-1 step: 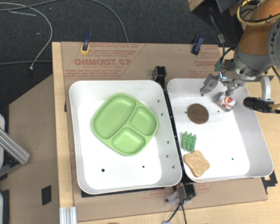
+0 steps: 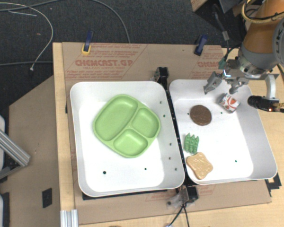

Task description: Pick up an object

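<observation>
The gripper (image 2: 224, 85) hangs over the far edge of the right bin (image 2: 255, 148), its two fingers spread apart with nothing between them; a small red-and-white object (image 2: 229, 103) lies just beside it, toward the bin's far right corner; a brown disc (image 2: 200, 115) sits near the bin's left edge, a green ridged piece (image 2: 192, 143) and a tan toast-shaped piece (image 2: 199, 165) toward its near left corner; a green divided plate (image 2: 127, 125) rests mid-left bin (image 2: 85, 141).

Cardboard-topped bench (image 2: 61, 126) — two white bins (image 2: 85, 141) side by side
</observation>
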Robot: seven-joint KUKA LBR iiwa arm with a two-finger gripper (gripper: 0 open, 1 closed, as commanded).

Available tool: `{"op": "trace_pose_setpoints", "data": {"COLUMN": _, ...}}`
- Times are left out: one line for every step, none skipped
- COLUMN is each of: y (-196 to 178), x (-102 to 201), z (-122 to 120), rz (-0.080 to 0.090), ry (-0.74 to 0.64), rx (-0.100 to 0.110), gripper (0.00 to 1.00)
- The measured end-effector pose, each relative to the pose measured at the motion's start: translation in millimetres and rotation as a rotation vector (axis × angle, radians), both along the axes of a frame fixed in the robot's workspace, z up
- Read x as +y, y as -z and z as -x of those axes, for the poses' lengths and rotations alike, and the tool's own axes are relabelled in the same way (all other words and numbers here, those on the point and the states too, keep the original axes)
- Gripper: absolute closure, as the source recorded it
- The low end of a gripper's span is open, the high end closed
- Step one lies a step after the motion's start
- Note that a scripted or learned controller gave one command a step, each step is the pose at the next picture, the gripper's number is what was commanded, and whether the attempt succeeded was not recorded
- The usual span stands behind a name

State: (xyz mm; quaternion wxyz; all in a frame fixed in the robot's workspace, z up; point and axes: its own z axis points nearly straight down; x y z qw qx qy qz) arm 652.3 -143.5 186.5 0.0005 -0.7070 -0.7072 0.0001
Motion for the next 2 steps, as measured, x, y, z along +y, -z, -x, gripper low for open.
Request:
{"op": "trace_pose_setpoints", "data": {"y": 60.9, "x": -2.2, "z": 3.4, "rz": -0.001, "ry": 0.0, "rx": 0.003, "gripper": 0.0}}
{"op": "trace_pose_setpoints", "data": {"y": 99.7, "x": -1.7, "z": 1.4, "rz": -0.001, "ry": 0.0, "rx": -0.004, "gripper": 0.0}}
